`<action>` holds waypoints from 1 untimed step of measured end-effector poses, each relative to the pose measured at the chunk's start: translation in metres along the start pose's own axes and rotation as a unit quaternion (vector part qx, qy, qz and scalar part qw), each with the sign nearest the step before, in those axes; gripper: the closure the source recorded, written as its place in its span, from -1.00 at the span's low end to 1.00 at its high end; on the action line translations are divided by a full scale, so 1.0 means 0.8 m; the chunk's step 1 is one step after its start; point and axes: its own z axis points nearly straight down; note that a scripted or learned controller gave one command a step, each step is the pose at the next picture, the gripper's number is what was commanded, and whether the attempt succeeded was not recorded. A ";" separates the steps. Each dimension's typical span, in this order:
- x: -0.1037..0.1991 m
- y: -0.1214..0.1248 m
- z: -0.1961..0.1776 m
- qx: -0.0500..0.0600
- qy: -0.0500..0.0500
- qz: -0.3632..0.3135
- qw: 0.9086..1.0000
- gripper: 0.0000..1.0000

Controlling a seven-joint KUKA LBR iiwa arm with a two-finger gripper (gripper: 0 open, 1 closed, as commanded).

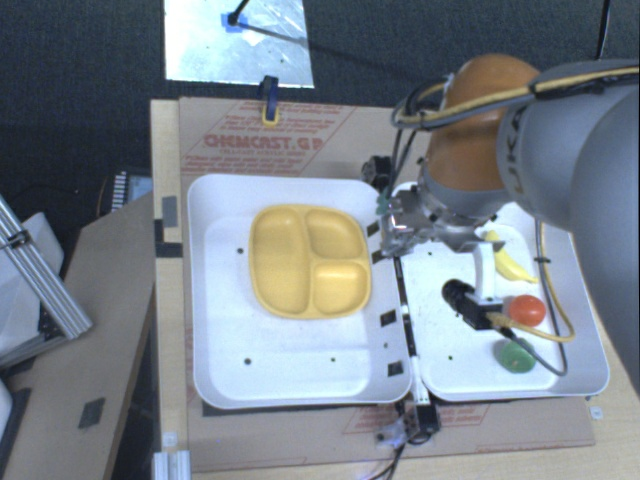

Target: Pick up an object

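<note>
The arm [580, 138] is thick, rounded and grey, with a glossy orange band [478, 118] above the wrist. Yellow and black cables [470, 98] loop across the orange part. Below sits a metal wrist block [430, 223], and a thin yellow cable [553, 308] trails down.

Glossy yellow plastic tray [307, 262] lies in a smooth white plastic bin [215, 368] on matt brown cardboard [265, 140].
</note>
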 end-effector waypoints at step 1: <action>0.074 0.017 -0.013 -0.001 0.000 0.000 1.000 1.00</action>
